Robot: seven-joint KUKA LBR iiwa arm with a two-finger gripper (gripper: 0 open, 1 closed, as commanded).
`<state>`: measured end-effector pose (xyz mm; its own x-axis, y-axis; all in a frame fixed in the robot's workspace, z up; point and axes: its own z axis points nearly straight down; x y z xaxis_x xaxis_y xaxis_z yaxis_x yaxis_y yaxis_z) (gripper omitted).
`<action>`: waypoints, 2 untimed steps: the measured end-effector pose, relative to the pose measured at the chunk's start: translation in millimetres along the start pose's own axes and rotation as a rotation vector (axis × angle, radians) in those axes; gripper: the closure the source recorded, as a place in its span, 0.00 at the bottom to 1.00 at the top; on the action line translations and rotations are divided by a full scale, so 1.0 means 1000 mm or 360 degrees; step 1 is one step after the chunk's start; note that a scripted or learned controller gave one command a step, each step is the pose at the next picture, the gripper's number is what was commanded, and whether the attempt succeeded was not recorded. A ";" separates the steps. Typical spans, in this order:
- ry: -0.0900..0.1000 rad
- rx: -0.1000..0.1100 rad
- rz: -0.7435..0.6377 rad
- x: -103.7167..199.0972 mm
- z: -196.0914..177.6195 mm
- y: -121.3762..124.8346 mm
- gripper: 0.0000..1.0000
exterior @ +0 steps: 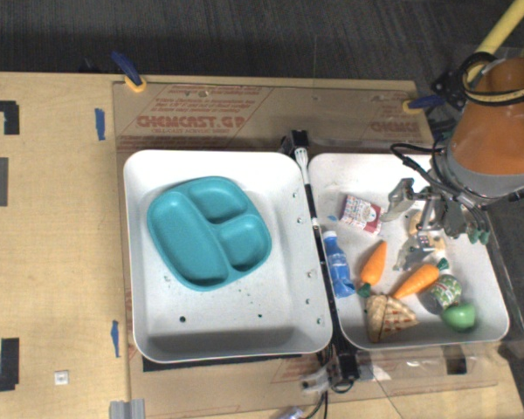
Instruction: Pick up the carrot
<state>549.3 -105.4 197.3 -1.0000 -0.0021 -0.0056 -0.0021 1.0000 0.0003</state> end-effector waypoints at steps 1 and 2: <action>-0.0008 0.0001 0.0160 0.030 0.102 -0.001 0.00; -0.0028 0.0006 0.0003 0.063 0.105 0.013 0.00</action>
<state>487.0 -92.4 91.6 -0.9997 -0.0004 -0.0231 -0.0003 1.0000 -0.0031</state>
